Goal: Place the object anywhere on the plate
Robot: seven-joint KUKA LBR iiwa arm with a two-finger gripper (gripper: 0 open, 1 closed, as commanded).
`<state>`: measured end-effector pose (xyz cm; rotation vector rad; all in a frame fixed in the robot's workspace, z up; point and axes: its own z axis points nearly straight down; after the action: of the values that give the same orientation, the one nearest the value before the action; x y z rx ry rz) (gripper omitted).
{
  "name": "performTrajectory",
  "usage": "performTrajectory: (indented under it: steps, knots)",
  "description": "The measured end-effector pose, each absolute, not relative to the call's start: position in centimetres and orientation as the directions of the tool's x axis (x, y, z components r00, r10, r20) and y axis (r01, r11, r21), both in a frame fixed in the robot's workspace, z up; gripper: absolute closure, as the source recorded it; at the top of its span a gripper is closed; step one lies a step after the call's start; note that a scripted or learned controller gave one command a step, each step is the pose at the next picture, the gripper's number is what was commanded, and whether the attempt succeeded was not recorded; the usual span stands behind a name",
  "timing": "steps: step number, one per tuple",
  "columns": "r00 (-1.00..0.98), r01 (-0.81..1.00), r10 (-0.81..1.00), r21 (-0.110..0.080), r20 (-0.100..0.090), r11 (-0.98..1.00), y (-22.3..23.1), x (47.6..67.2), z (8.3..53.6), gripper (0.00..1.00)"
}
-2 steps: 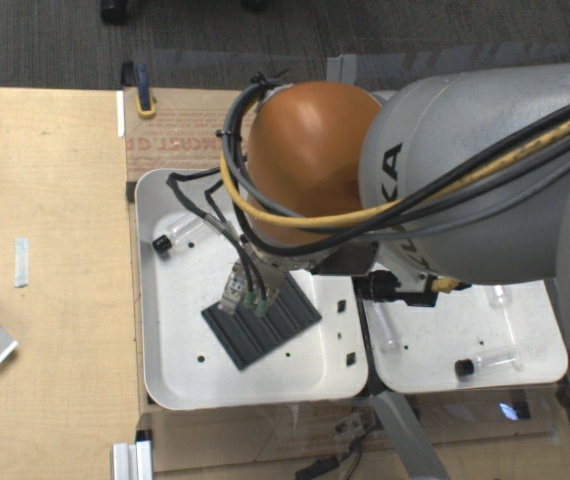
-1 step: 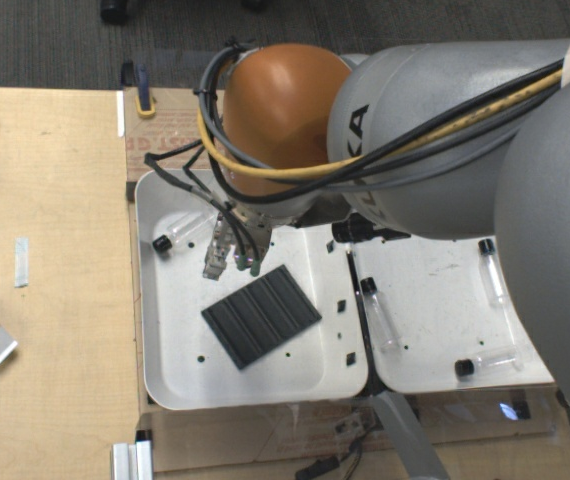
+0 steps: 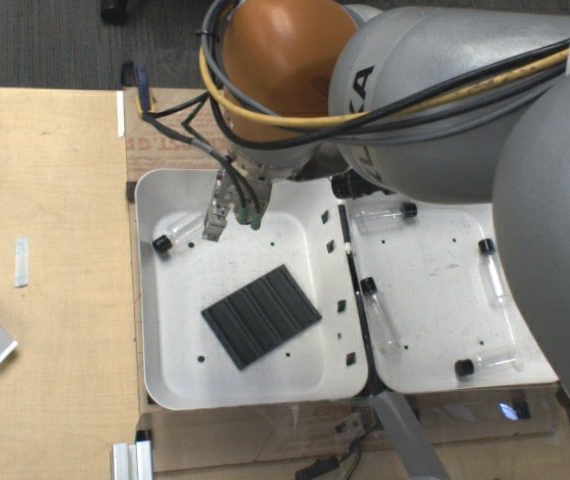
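The grey arm [image 3: 435, 98], with its orange band bulking over the top of the bench, reaches in above two white bins set side by side. The left bin [image 3: 165, 368] holds the dark ribbed plate [image 3: 261, 316], lying flat and slightly askew near the bin's middle. The gripper [image 3: 223, 216] hangs over the bin's upper part, above and to the left of the plate and apart from it. Whether the gripper is open or closed cannot be told from here, nor whether it carries anything; no object is plainly seen in it. A small black piece [image 3: 161, 244] rests just beside the bin's left wall, near the gripper, and may be the object to move, though that is a guess. To do the step well, the arm would likely need to settle squarely over its target and travel clear of the bin wall before lowering toward the plate's flat face.
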<state>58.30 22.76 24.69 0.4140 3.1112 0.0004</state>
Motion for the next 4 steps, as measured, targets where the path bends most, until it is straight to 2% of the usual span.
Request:
performTrajectory:
  steps: [1, 2, 3, 4]
  knots:
    - [-0.981, 0.195, 0.195, 0.0, -0.001, 0.981, 22.7, 56.8, 26.2, 1.0]
    - [-0.995, 0.098, 0.098, 0.001, -0.004, 0.995, 22.8, 57.7, 27.9, 1.0]
    - [-0.999, 0.049, 0.049, 0.0, -0.001, 0.999, 17.4, 53.9, 28.4, 1.0]
    - [-0.998, -0.068, -0.068, 0.0, -0.001, 0.998, 21.7, 57.4, 22.3, 1.0]
